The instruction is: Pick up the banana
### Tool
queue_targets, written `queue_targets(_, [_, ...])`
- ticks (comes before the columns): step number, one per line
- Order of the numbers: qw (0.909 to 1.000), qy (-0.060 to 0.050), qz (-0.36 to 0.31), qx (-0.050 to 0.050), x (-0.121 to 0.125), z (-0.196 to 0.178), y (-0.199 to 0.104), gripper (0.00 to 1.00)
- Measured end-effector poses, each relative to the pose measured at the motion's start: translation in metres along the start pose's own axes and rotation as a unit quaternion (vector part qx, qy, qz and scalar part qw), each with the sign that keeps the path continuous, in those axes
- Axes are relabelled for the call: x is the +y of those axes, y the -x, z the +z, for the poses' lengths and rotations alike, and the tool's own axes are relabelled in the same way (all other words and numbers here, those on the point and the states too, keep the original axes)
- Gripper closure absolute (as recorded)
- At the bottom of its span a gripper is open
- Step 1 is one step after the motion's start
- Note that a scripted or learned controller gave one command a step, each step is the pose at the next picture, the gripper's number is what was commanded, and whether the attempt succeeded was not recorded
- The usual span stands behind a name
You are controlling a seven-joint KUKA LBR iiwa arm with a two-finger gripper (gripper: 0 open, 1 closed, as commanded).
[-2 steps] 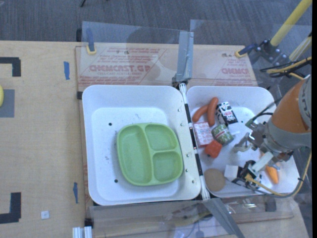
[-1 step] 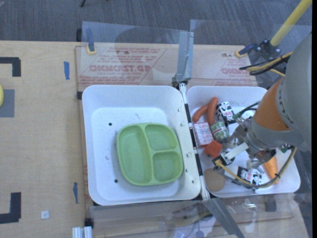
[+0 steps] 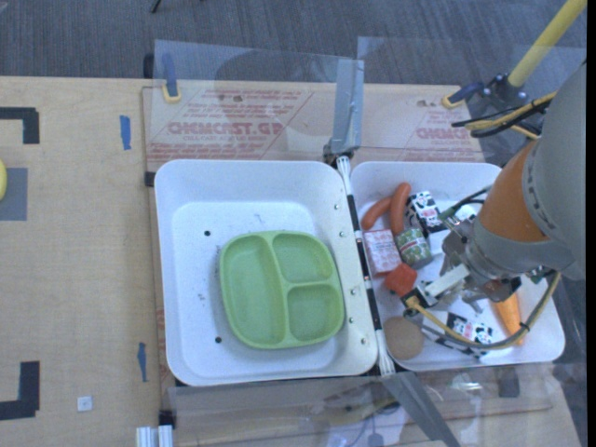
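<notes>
On the bench: pale wood top [image 3: 74, 277], with black tape corners and short blue tape strips on its left part. Two shallow white bins sit side by side, rims touching at the middle. Behind them lies a flat cardboard sheet [image 3: 233, 128] with red print, and clear plastic panels stand upright along the bins' far edge. Beyond the bench is grey carpet floor [image 3: 391, 7]; black stand legs show at the top, and a yellow pole [image 3: 557, 26] slants in at upper right.

Left bin [image 3: 186, 203]: a green divided plate [image 3: 281, 289], three compartments, lying flat, right of centre.

Right bin [image 3: 549, 343]: cluttered.
- Two orange-red sausages [image 3: 389, 206] near the far left corner.
- A small bottle with a red-and-white label [image 3: 412, 245] just beside them.
- A black-and-white cow-patterned piece [image 3: 426, 209] by the sausages.
- A red block [image 3: 402, 277] toward the middle.
- A brown round piece [image 3: 404, 339] at the near left corner.
- An orange tapered piece [image 3: 510, 317] partly under the arm.

The arm [image 3: 549, 203] comes in from the right, its orange band over the bin's right half. The gripper [image 3: 445, 285] is low over the middle of the right bin, just right of the red block, with cables looped beneath it. Whether it is open or closed cannot be told, and nothing can be seen in its hold.

Banana: its place cannot be told. The arm and gripper cover much of the right bin, and none of the exposed items reads clearly as one. So how it lies relative to the gripper cannot be told either.
</notes>
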State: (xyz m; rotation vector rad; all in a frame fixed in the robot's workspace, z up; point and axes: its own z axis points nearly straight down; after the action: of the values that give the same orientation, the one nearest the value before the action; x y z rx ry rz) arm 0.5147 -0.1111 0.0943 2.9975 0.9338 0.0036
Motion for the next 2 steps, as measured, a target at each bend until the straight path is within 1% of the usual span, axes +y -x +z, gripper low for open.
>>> queue_targets(1, [0.9992,-0.001,-0.039,-0.002,0.1130,0.0101,-0.0770,1.00])
queue_targets(2, [0.9992,-0.002,-0.039,-0.002,0.1128,0.0106,-0.0766,0.00])
